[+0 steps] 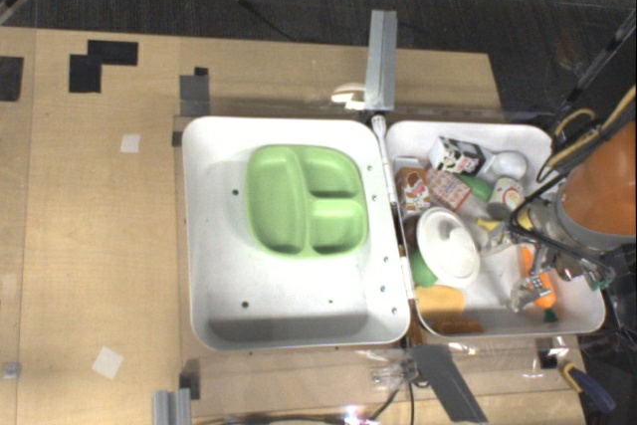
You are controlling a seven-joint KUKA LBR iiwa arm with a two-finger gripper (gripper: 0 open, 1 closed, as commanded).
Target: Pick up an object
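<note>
Gripper (535, 289) hangs low at the right bin's (577, 321) near-right corner, finger state indiscernible; centre over the orange object (545, 298) before closing.

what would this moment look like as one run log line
arm: over right bin near corner | gripper: low by orange item, grasp unconfirmed | left bin: green divided plate | status: pick not done

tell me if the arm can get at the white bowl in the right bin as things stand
Probably yes. The white bowl sits on top of the clutter in the right bin, nothing covering it, and the tool hangs close to its right.
</note>
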